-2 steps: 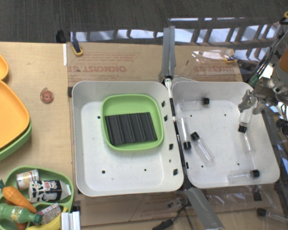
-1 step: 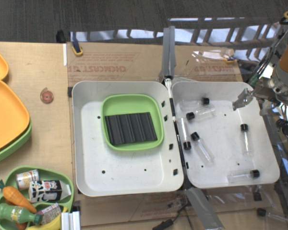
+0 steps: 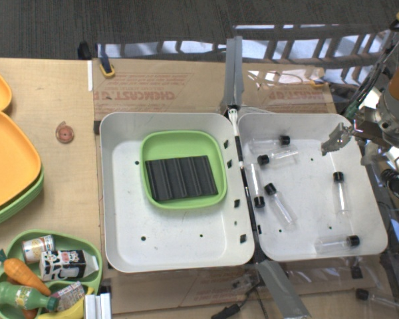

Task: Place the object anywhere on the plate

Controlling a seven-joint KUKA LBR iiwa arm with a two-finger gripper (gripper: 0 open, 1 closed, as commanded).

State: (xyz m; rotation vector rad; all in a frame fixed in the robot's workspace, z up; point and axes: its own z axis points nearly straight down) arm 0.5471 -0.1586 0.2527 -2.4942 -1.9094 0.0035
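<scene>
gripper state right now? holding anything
gripper: above the right bin's far right side, no vial between its fingers; open or shut cannot be told

**Even overhead light, soft focus throughout**

The scene is lit brightly and evenly from above. The white bins are rendered close to overexposed, and only faint, short shadows are cast. Mild glare is seen on the clear tubes left of and below the tool. The whole frame is slightly soft and grainy. The tool itself is blurred, and its outline cannot be resolved against the bin's edge.
</scene>
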